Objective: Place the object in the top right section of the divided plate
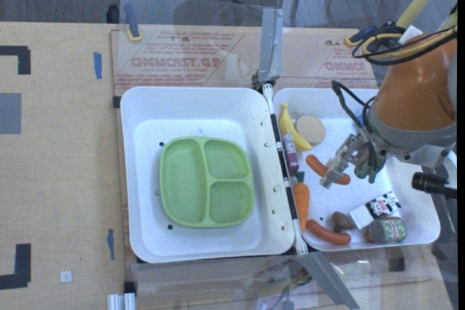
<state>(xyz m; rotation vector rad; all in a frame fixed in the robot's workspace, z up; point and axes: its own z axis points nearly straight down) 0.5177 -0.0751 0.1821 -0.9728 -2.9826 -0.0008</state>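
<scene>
Hovering over the right bin's sausage [317, 165], the gripper [340, 169] (fingers apart, holding nothing) may nudge it aside, leaving the green plate [207, 182] with 3 unfilled sections.

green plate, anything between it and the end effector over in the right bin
Yes: the raised rims where the two bins meet run between the end effector and the green plate. A banana, purple marker and carrot lie along that edge.
</scene>
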